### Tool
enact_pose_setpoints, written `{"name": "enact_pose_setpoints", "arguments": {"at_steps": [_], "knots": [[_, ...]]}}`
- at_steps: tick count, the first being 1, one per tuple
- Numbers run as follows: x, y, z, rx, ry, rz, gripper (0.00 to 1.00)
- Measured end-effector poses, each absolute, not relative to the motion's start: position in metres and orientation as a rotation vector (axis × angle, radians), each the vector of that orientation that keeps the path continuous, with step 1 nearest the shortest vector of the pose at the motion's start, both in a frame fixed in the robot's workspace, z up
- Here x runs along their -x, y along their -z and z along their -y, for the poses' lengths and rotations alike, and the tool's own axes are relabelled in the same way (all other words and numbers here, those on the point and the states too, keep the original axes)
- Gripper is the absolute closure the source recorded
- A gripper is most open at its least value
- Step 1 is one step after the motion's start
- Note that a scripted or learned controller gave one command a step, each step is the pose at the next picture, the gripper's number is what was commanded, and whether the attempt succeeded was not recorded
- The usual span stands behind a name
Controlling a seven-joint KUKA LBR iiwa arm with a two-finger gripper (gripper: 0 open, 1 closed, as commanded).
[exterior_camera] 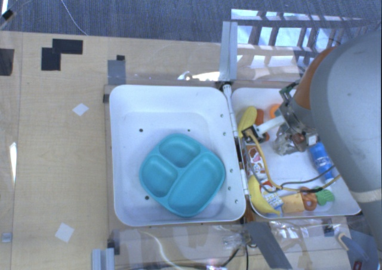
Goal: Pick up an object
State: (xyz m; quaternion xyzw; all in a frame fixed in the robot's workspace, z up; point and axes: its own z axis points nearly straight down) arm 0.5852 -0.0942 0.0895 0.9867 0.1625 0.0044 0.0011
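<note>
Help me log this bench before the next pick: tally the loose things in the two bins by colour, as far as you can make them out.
Teal: 1, divided plate in the left bin
Yellow: 2, bananas in the right bin
Blue: 1, bottle
Orange: 1, small piece
Green: 1, small piece
Tan: 1, piece, bottom edge
Total: 7 made out; the arm hides part of the right bin.

Wooden bench [54, 161], grey carpet [149, 0] beyond, black markers [59, 52] on bench
</note>
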Motion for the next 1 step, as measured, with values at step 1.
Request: {"name": "enact_pose_setpoints", "arguments": {"at_steps": [1], "knots": [[-0.5737,-0.1264,0.1066,-2.981,-0.002,-0.995,1.0]]}}
